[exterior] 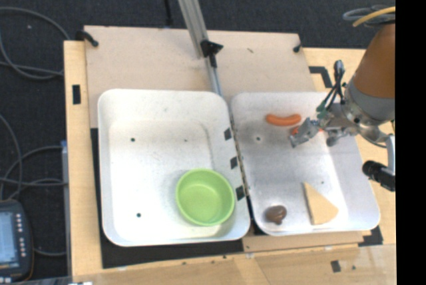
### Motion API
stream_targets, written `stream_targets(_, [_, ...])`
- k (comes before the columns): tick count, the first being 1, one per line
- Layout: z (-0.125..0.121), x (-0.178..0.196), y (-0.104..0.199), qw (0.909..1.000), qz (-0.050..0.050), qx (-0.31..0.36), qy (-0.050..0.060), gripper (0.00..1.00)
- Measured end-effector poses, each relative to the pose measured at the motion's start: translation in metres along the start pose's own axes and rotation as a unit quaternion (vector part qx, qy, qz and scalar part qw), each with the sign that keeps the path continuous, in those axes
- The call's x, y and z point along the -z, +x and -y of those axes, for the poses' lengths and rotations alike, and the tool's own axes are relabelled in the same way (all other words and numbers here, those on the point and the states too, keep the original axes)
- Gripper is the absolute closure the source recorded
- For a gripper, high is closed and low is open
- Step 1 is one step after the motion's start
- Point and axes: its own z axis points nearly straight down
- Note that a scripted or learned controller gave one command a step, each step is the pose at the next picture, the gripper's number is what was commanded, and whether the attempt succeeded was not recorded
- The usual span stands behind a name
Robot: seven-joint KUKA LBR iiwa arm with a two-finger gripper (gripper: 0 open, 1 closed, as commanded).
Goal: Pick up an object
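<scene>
Two white bins sit side by side on the bench, and I note the gripper [307, 133], its state beyond my telling, over the right bin [346, 164], with the orange sausage [283, 120] just beyond it toward the bin's far edge, long axis parallel to that edge.
</scene>
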Motion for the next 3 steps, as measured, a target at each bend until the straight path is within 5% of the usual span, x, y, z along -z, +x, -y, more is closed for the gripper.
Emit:
stream_targets(1, [0.0,0.0,0.0,1.0,0.0,-0.001,0.0,0.0])
stream_targets(3, [0.008,-0.103,-0.007,1.0,0.001,-0.002,0.004,0.0])
